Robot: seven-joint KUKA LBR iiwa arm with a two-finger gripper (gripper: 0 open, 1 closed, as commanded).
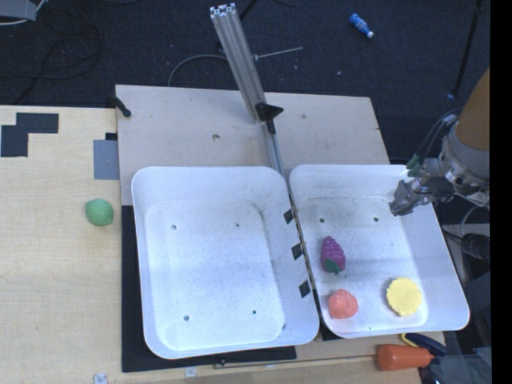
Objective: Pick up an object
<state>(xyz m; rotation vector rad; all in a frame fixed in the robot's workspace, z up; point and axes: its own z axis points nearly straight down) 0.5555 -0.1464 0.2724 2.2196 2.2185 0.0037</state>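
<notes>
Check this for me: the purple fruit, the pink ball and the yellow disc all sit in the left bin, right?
Wrong bin. The camera view shows the purple fruit, pink ball and yellow disc all sitting in the right bin.

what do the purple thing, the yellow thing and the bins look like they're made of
Purple thing: likely moulded plastic or rubber toy fruit, bumpy surface with a green tip. Yellow thing: looks like soft foam or matte plastic, flat colour, no glare. Right bin and left bin: thin white plastic, rounded formed rims, scuffed and speckled grey on the floor.
</notes>
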